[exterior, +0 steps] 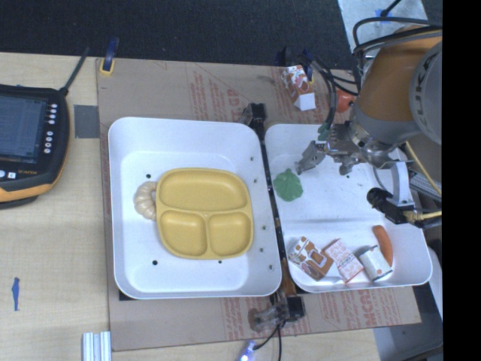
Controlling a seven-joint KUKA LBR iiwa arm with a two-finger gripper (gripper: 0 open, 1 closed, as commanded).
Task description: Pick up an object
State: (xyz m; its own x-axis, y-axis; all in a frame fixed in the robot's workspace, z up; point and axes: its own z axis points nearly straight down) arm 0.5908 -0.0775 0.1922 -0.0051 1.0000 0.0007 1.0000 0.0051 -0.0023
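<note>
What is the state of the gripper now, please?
Gripper: open, holding nothing, above the right bin near the green object.

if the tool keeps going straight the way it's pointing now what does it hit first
The tool points toward the view's lower left, over the right bin. Going on that way, it would probably meet the green object first, though its height above the bin floor is unclear from this one view.

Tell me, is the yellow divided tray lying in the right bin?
No. The yellow divided tray lies in the left bin, while the right bin holds the green object and other small items.
</note>
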